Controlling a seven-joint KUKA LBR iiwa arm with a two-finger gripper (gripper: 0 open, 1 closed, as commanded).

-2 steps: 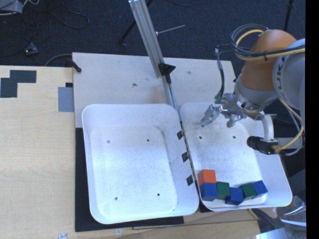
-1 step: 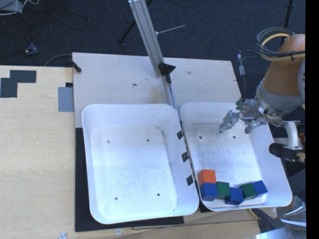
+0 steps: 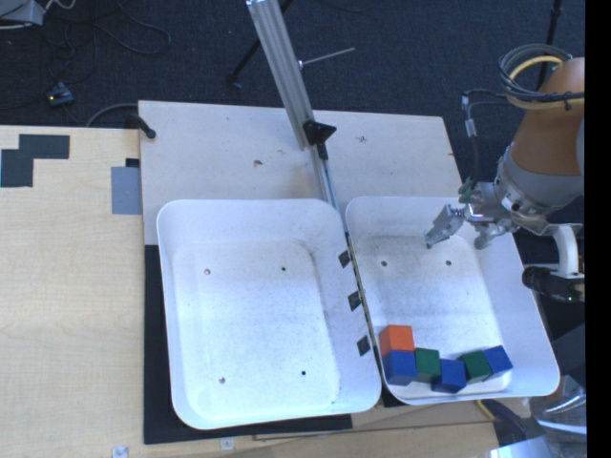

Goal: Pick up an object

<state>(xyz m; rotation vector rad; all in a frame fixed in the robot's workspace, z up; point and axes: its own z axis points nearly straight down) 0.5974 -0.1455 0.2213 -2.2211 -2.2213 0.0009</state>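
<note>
Blocks sit bunched in the near corner of the right bin (image 3: 535,351), and that is where the pick has to happen. Count them: one orange block (image 3: 396,337), three blue ones — a blue block (image 3: 400,365) just under the orange, another blue block (image 3: 449,374) nearer the rim, a third blue block (image 3: 497,359) furthest right — and two green: a green block (image 3: 427,360) and a second green block (image 3: 474,364). Six in all, packed close and touching.

The gripper (image 3: 465,229) hangs over the far side of that same bin, well apart from the cluster, fingers spread open and nothing between them. The left bin (image 3: 248,313) sits alongside.

To do this well, the arm should travel toward the near edge and choose a block with free sides; the rightmost blue one or the orange one looks likeliest. Coming straight down with the fingers straddling two clear faces should avoid shoving neighbours.
</note>
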